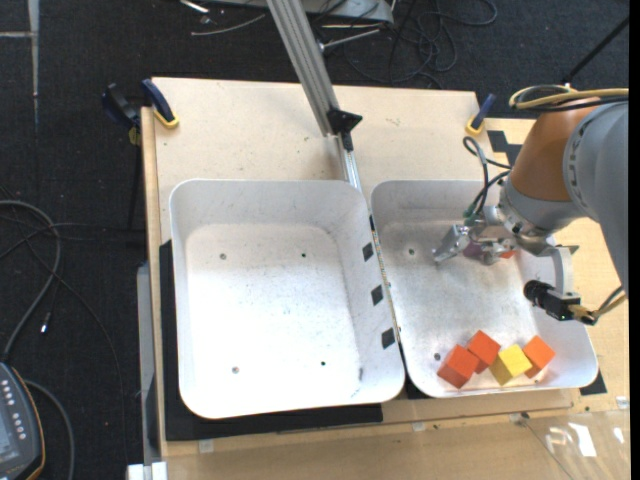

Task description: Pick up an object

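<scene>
Orange and yellow blocks (497, 359) lay ungrasped in right bin (420, 208); gripper (447, 249), finger state indeterminable, hovered apart. Approach stage; descent over blocks required.

— Setting?
— Robotics lab. Evidence: wooden bench (250, 128) fastened by yellow-handled clamps (160, 103); two shallow white bins (200, 203) side by side; grey arm (580, 163) with orange band reaching in from the right.
— Surroundings?
— Dark carpet floor (70, 168), loose black cables (40, 238), slanted aluminium rail (300, 48) above the bench.
</scene>
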`<state>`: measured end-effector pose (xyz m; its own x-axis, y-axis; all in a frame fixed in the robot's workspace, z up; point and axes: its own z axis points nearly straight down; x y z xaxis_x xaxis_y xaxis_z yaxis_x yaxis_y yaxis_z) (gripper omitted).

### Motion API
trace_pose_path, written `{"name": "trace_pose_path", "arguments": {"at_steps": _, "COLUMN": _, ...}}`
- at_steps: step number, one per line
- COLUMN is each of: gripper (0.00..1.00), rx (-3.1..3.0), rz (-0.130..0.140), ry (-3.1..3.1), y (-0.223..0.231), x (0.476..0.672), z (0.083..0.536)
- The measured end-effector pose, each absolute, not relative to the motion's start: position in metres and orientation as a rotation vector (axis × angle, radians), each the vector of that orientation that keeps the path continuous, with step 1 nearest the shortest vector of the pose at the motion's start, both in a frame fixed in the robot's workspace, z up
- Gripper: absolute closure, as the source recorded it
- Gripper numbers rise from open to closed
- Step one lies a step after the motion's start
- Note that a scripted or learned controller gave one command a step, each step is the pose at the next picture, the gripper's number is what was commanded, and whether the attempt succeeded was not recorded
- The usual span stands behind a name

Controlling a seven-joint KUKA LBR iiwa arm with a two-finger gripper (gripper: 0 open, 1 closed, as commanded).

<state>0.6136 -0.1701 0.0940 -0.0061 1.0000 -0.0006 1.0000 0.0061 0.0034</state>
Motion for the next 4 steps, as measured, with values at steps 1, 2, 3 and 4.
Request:
{"name": "trace_pose_path", "arguments": {"at_steps": 1, "gripper": 0.0, "rx": 2.285, "rz": -0.061, "ry": 2.261, "y": -0.18, "x": 0.671, "z": 0.093}}
{"name": "trace_pose_path", "arguments": {"at_steps": 2, "gripper": 1.0, "rx": 2.278, "rz": -0.059, "ry": 2.26, "y": -0.179, "x": 0.671, "z": 0.102}}
{"name": "trace_pose_path", "arguments": {"at_steps": 3, "gripper": 1.0, "rx": 2.21, "rz": 0.007, "ry": 2.228, "y": -0.113, "x": 0.658, "z": 0.174}}
{"name": "trace_pose_path", "arguments": {"at_steps": 4, "gripper": 1.0, "rx": 2.21, "rz": 0.008, "ry": 2.232, "y": -0.018, "x": 0.676, "z": 0.196}}
